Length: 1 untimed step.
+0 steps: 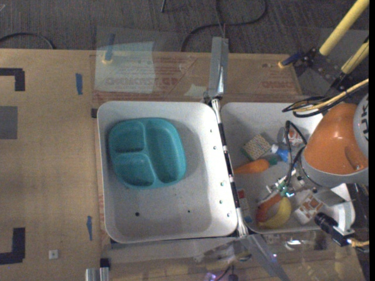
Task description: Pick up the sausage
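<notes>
Two white bins side by side on the wooden bench. Left bin (pixel 158 221): a teal divided plate (pixel 146 152) lies in its far-left part, flat, with three compartments. Right bin (pixel 234 119): the objects are crowded toward its right and near parts. The arm (pixel 335 146) reaches in from the right, its orange band over the bin's right side, hiding part of the floor there. Gripper (pixel 285 188) is low in the bin, right of centre, its tip just far-right of a yellow ball (pixel 280 213). How wide the gripper stands cannot be told, as the wrist and cables blur it, and nothing is seen held in it. Sausage (pixel 265 207): a short reddish-brown piece near the bin's near wall, touching the left side of the yellow ball; it lies on the bin floor, close to the gripper tip but apart from it. Identification is tentative, since the piece is small and soft-edged. An orange carrot-shaped item (pixel 252 167) lies farther back, pointing left, near the centre divider. A tan speckled block (pixel 258 146) sits just beyond it. A small printed carton (pixel 309 207) rests right of the ball, partly under the arm.
</notes>
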{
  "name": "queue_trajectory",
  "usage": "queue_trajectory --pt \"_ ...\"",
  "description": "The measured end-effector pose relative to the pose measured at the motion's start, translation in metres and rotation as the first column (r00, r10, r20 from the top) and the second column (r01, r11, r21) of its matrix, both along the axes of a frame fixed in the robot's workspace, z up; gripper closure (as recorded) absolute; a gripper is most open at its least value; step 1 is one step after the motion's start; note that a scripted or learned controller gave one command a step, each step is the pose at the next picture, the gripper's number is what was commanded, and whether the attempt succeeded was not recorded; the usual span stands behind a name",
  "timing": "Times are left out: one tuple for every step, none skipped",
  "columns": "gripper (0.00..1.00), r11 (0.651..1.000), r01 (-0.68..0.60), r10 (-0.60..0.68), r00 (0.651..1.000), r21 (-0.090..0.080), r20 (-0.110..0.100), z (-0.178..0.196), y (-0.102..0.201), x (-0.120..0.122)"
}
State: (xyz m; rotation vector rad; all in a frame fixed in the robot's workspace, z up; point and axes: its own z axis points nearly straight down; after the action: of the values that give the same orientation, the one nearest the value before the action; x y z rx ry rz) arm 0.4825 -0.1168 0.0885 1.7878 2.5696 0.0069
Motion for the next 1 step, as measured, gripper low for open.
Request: queue_trajectory --pt "1.0 1.0 0.006 -0.006 1.0 -0.004 0.008 0.011 -0.0032 0.0015"
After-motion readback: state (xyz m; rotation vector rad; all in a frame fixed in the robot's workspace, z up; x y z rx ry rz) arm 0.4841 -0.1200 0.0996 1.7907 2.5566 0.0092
